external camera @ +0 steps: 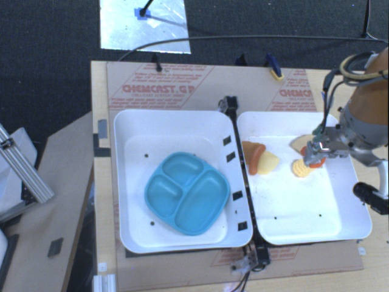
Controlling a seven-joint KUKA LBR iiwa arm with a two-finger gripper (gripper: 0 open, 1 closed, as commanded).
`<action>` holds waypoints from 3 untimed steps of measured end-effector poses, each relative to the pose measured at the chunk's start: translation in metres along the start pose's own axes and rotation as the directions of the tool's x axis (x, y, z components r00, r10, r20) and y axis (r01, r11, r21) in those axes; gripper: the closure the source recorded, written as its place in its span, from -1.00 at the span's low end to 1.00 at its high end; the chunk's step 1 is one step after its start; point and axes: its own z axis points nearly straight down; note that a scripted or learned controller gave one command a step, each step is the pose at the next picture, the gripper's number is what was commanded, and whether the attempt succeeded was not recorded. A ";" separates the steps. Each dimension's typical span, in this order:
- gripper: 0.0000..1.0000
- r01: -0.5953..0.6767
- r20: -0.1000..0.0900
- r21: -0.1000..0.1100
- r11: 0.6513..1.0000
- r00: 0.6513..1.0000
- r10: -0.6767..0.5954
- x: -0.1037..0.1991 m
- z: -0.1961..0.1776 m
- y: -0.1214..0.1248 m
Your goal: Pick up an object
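Two white bins sat side by side on the bench. The left bin [130, 163] in the centre-left of the frame held a blue divided plate [186, 192], three compartments, lying flat and turned at an angle. The right bin [316, 215] in the centre-right held the food pieces, all in its upper half. An orange carrot-like piece [251, 153] lay near the bin's left wall, touching a pale yellow chunk [268, 162] just to its right. A yellow ridged round piece [300, 169] lay further right, with a tan flat piece [299, 143] above it.

The arm [368, 111] came in at the right edge of the frame, and the gripper [315, 154] was low over the bin, just above-right of the yellow ridged piece, with something small and red at its tip. Jaw state: could not tell, nor whether anything was grasped.
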 end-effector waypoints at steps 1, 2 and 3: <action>1.00 0.008 -0.005 0.005 1.000 1.000 -0.008 0.063 0.003 0.008; 1.00 0.008 -0.004 0.006 1.000 1.000 -0.008 0.117 0.011 0.008; 1.00 0.007 -0.004 0.006 1.000 1.000 -0.007 0.171 0.024 0.016</action>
